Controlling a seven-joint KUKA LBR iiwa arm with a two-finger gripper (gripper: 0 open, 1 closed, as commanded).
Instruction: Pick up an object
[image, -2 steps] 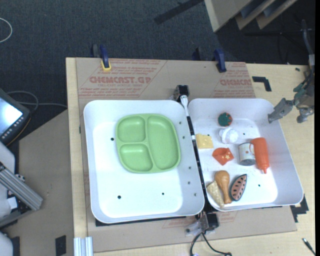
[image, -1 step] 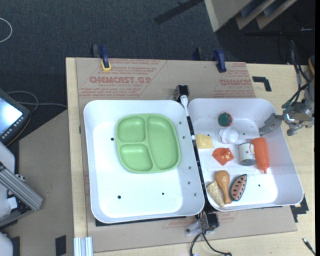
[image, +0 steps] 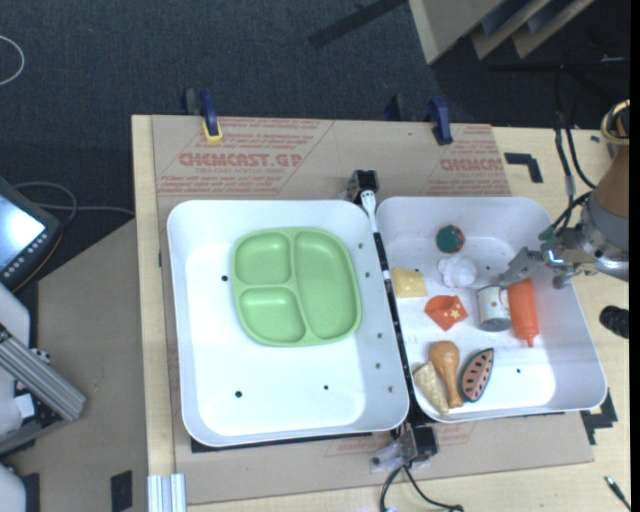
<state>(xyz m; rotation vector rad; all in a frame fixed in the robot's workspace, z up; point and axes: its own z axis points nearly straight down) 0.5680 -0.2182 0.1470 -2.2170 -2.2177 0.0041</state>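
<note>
A dark grey carpeted floor (image: 150, 55) is spreading out beyond the far edge of the pale wooden bench (image: 150, 300). A brown protective sheet printed with red lettering (image: 250, 150) is lying across the bench top, and two blue clamps (image: 208, 108) are pinning it at the far edge. Thin white cables (image: 70, 205) are trailing over the floor off the bench's left side. Light-coloured boards (image: 490, 25) are leaning beyond the far right corner.

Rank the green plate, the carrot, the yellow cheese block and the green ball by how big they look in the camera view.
1. Green plate, by far the largest.
2. Carrot.
3. Yellow cheese block.
4. Green ball, close to the cheese block in size, so those two are not a sure call.
</note>
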